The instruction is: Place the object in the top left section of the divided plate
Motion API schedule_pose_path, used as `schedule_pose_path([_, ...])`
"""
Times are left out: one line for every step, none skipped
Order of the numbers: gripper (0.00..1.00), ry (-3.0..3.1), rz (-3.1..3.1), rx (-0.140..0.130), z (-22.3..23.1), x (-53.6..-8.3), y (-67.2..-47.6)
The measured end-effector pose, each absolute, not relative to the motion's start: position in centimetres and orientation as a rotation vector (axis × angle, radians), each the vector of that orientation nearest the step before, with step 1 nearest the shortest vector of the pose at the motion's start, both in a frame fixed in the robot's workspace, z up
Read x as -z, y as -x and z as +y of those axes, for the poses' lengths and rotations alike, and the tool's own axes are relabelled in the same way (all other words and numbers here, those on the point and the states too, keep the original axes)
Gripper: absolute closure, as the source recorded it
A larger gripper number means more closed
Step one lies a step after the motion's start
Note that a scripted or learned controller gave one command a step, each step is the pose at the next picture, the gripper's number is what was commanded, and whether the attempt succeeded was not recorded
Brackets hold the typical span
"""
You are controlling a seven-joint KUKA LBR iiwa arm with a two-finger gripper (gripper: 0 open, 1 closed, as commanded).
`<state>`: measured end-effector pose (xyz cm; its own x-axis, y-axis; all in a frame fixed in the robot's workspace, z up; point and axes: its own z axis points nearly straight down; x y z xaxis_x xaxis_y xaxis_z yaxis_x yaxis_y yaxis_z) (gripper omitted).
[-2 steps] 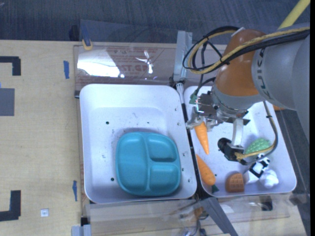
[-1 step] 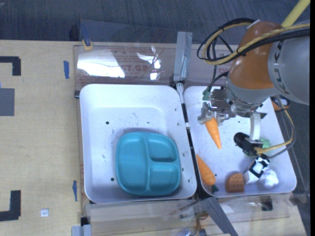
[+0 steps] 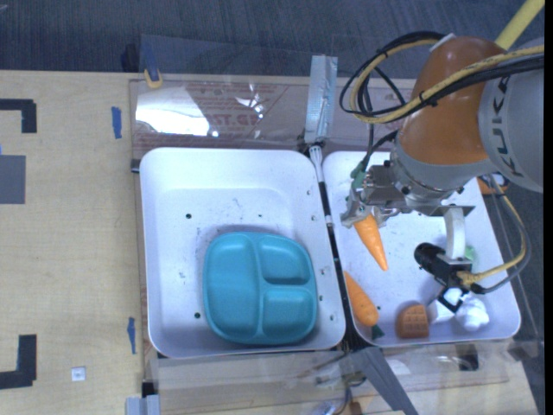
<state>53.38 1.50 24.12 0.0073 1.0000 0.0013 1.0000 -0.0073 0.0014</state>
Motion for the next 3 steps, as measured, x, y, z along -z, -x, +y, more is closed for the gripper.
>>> schedule_pose_path([1.0,-2.19,2.249,-0.003,-0.7,-24.9,-53.0])
schedule_pose_path([1.0,-2.335,2.108,0.006,5.9,-18.3,-51.5])
schedule_pose_path([0.0,-2.336,2.103,0.002,5.7,-18.4,-51.6])
